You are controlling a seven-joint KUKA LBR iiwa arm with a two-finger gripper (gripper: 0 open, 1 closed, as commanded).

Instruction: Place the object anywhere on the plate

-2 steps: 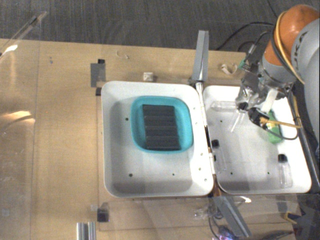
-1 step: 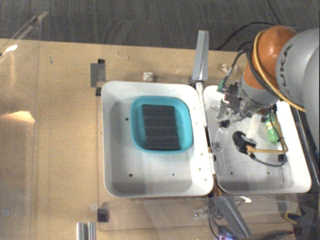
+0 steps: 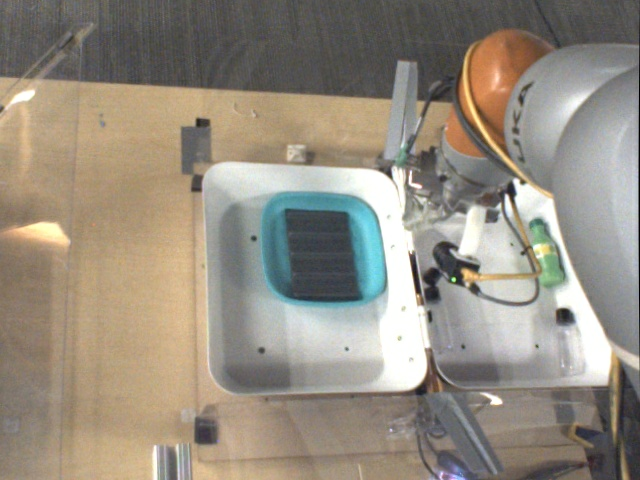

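We judge the placing all but made. The dark ribbed rectangular slab (image 3: 322, 255) lies flat inside the teal square plastic plate (image 3: 271, 258), well off to the view's left of the tool (image 3: 424, 200) and a little lower in the view, and nothing touches it. The tool hangs over the upper corner of the shallow white right-hand bin (image 3: 500, 358). It is just beside the wall this bin shares with the shallow white left-hand bin (image 3: 300, 358), which carries the plate. Whether the tool is wide or narrow we cannot tell from here. What remains, in our judgement, is a clean retreat. We would lift straight up before any sideways travel, so that nothing catches the shared wall. We would also keep clear of the green plastic bottle (image 3: 546, 253), which lies on the tool's other side in the right-hand bin.
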